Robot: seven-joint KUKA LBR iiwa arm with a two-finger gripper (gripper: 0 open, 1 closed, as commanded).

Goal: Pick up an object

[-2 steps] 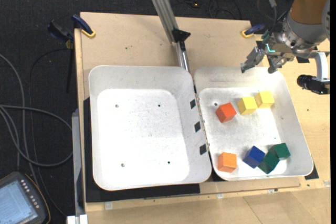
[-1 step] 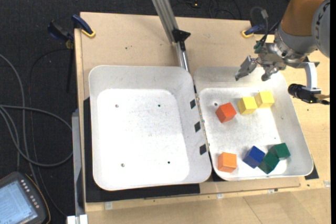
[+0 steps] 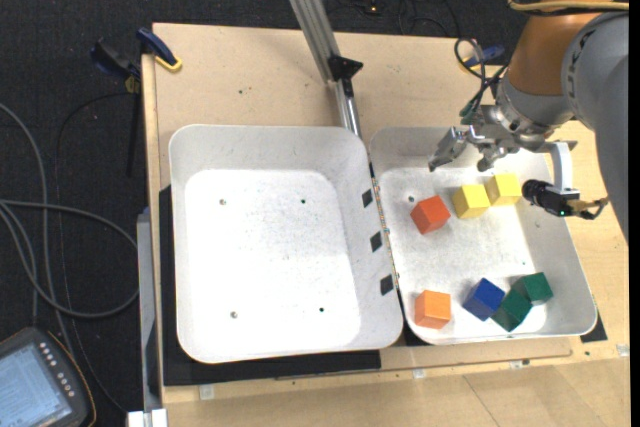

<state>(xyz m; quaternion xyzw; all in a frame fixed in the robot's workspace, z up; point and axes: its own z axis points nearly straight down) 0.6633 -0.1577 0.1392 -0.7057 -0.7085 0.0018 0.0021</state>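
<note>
A grey KUKA arm (image 3: 590,65) with an orange band above its wrist reaches in from the right of the frame, its two-finger gripper (image 3: 468,153) hanging over the upper part of the right-hand bin (image 3: 560,255). The metal fingers (image 3: 445,153) look spread apart with nothing between them, though at this slant the tips are small and hard to read.

Seven small blocks lie on the bin's speckled white floor. Two yellow cubes (image 3: 470,201) (image 3: 504,187) sit side by side just below the gripper, with a red-orange cube (image 3: 430,214) near them to the left. Along the lower edge, an orange cube (image 3: 433,308) rests close to the left wall, while a blue cube (image 3: 485,298) and two dark green blocks (image 3: 516,308) (image 3: 537,287) are bunched together toward the lower right corner. A bare stretch of floor separates the upper group from the lower one.

The left-hand bin (image 3: 200,155), a shallow tray with rounded corners and a matte, lightly speckled surface, holds no blocks. Both bins sit edge to edge on a pale fibreboard bench (image 3: 250,65), and a slim metal pole (image 3: 305,0) slants down from the top centre to the seam between them.
</note>
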